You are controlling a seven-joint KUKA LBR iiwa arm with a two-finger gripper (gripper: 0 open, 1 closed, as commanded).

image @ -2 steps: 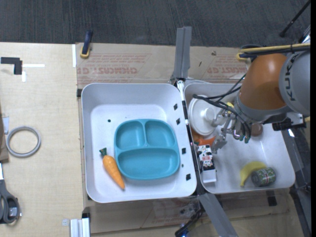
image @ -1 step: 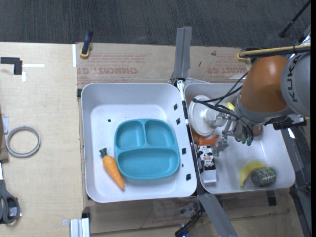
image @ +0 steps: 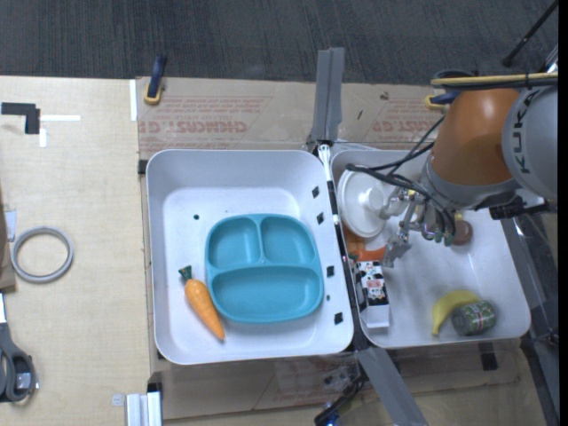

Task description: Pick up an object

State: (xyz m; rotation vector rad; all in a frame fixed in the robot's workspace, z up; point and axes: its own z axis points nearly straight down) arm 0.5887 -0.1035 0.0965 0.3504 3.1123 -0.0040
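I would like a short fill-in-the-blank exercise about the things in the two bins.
1. The carrot lies in the ____ bin, beside the blue tray.
2. The blue tray has ____ compartments.
3. The banana lies in the ____ bin, where the gripper is.
4. The carrot's green end points toward the ____ of the picture.

Missing words: left; three; right; top

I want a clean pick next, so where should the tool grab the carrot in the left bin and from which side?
Probably from above, across the thick middle of the carrot. It lies flat and slanted on the bin floor, its upper end beside the blue tray, so set the fingers across its length, one in the gap toward the tray.
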